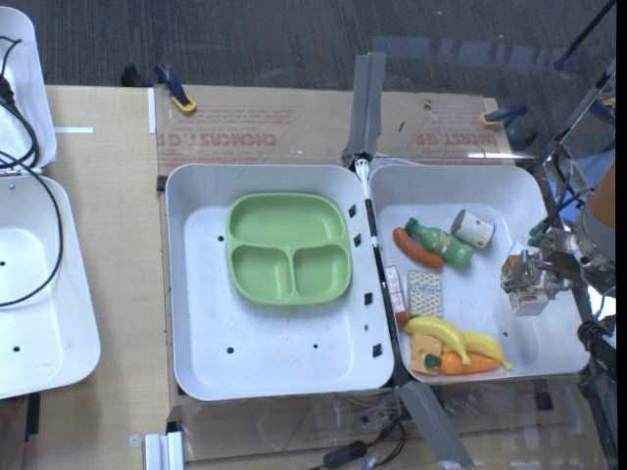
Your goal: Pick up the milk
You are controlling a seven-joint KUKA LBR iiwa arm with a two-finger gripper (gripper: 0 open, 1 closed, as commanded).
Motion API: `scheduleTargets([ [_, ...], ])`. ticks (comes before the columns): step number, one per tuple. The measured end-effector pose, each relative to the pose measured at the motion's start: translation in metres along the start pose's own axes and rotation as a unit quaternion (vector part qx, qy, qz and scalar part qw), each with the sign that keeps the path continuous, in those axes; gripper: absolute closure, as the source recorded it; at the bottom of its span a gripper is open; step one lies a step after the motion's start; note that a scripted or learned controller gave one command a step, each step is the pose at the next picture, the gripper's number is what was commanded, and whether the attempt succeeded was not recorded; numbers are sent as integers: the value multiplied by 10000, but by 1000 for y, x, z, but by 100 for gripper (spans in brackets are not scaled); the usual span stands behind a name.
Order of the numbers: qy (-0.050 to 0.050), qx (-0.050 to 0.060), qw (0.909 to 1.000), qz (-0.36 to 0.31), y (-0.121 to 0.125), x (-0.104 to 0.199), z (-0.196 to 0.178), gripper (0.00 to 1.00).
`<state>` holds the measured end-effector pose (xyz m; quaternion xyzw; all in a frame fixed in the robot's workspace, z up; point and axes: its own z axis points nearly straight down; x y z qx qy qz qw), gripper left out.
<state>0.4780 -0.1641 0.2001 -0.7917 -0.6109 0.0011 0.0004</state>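
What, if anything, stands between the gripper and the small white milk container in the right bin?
Nothing visible does. Bare white bin floor lies between the gripper and the small white milk container. The green plastic bottle lies close beside the milk, on the side away from the gripper.

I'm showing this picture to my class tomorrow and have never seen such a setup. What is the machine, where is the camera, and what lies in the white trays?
One camera looks down at a slant on a bench with two shallow white bins. The left bin holds a green divided plate. The right bin holds toy food: a green bottle, a hot dog, a small white and brown container, bananas, a carrot and a flat patterned packet. The machine is a robot arm reaching in from the right; its gripper hangs over the right bin's right side. Whether it holds anything is unclear.
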Motion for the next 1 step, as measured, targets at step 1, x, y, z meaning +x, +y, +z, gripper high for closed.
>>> scheduleTargets([
  [1,-7,3,10000,-12,34,-38,-119,100],
])
